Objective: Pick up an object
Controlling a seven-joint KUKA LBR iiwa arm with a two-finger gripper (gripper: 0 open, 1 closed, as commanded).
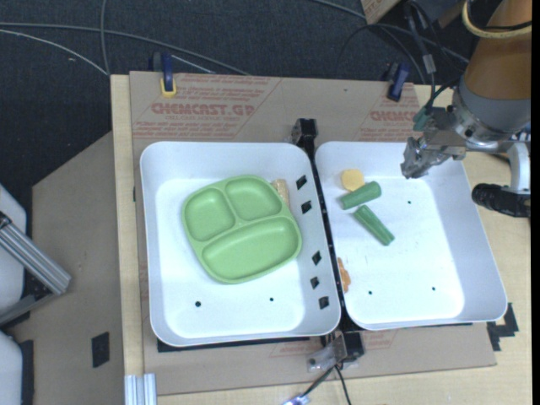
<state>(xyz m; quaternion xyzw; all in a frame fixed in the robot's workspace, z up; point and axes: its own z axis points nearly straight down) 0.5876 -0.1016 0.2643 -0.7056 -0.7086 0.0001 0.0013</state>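
Green sticks (pixel 366 210) and yellow piece (pixel 352 179) lie near gripper (pixel 415 169).

2 green sticks (pixel 368 210) lying flat, ends meeting in a V, far left of right bin, yellow piece (pixel 352 179) just beyond

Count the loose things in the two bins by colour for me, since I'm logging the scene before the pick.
Green: 3, the green divided plate in the left bin and two green cylinders in the right bin.
Yellow: 1, a small yellow piece.
Orange: 1, a small orange piece by the divider.
Tan: 1, a piece behind the plate.
Total: 6
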